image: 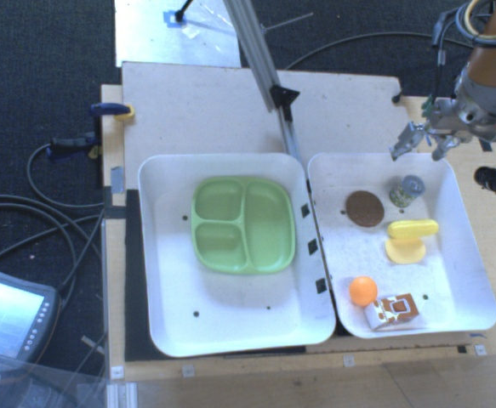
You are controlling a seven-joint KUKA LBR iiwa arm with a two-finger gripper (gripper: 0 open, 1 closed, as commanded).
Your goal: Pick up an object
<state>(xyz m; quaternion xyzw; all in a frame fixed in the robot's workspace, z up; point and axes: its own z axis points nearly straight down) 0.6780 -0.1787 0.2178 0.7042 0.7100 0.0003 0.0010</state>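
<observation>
Tool (424,143) metal fingers spread, holding nothing, above right bin (473,253) near small round jar (407,190)

Tabletop (230,109) with two bins
A left white bin (167,253) and right white bin (464,228) sit side by side, touching.

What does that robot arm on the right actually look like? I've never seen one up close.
The arm is a rounded grey metal body with an orange band above the wrist. Dark cables, with a yellowish one among them, loop beside its upper part. At its end sits a small grey gripper with two thin metallic fingers, and a black fitting sticks out at its side.
</observation>
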